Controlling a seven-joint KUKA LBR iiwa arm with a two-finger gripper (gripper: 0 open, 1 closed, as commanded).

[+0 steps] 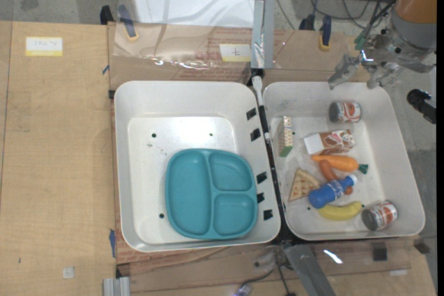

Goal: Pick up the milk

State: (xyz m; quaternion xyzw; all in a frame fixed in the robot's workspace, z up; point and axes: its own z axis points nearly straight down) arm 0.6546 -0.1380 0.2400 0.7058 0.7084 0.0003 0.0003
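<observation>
The small boxy milk carton [338, 141] lay flat mid-bin in the glossy right bin [406, 149]. The metal gripper [359, 73] hung above the bin's far rim, jaws apart and empty.

The milk carton [338, 141] is hemmed by a can [345, 111] behind and a carrot [339, 163] in front; open bin floor [388, 156] is left rightward

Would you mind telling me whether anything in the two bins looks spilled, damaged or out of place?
Nothing looks spilled or broken. The right bin holds a loose jumble: the milk carton, two cans and a blue bottle all lie on their sides. The teal tray sits flat in the left bin.
</observation>
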